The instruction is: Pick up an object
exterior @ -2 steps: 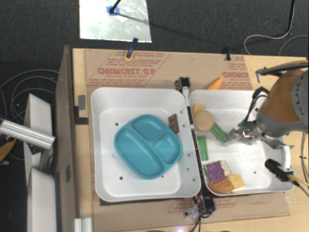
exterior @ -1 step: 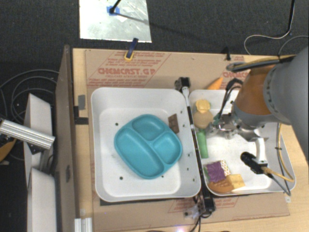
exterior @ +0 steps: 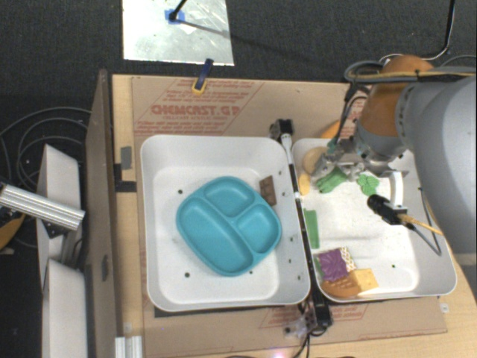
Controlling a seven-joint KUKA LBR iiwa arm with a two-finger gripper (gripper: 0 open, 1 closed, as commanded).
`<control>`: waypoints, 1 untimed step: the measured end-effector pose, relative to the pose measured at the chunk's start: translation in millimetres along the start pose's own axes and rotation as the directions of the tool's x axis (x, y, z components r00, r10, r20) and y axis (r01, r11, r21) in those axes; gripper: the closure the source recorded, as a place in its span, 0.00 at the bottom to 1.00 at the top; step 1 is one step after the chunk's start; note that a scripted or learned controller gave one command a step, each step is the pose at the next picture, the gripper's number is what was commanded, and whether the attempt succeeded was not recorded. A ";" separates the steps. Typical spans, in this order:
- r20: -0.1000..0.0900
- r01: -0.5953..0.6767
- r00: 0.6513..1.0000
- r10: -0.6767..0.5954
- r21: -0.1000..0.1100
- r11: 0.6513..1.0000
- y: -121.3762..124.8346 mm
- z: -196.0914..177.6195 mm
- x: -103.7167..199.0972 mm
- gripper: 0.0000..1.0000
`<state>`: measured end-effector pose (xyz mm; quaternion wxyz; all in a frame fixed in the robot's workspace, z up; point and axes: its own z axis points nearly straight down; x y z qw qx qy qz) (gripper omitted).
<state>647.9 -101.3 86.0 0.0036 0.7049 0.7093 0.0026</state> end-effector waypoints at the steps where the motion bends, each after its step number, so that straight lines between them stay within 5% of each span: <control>1: 0.000 0.002 1.000 -0.002 0.007 1.000 -2.2 -10.7 -1.3 1.00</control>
